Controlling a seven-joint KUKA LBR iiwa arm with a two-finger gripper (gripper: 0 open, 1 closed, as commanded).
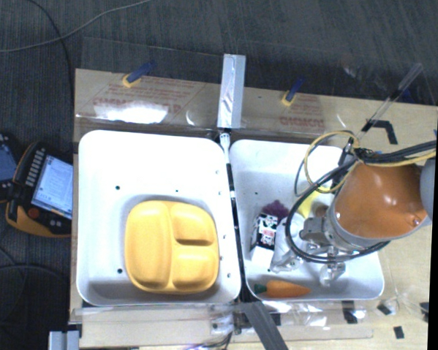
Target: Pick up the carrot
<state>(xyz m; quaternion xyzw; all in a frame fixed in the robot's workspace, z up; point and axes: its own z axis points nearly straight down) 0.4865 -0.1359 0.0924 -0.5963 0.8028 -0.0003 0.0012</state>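
Spanning the middle of the table [402, 304] are two shallow white bins set side by side, seen from above at a slant. The left bin [102, 164] holds a yellow divided tray [173, 246], which lies toward the bin's near edge. The right bin [260, 165] is entered from the table's right side by the grey arm, whose orange band [379, 201] is seen bulging over the bin's right half, with black and yellow cables [314, 175] looped beside it. Below the band the tool [305, 269] is lowered into the bin, and two pale metal fingers [280, 263] are seen set apart with nothing between them. The carrot [286, 289] lies flat along the near edge of the right bin, just beside the fingertips on their near side, its green end pointing toward the divider between the bins. A small black-and-white box [266, 230] rests near the divider, and a dark purple item [276, 208] sits just behind it. Off the table's left edge, a handheld pendant [42, 191] with a lit screen lies on the dark floor.
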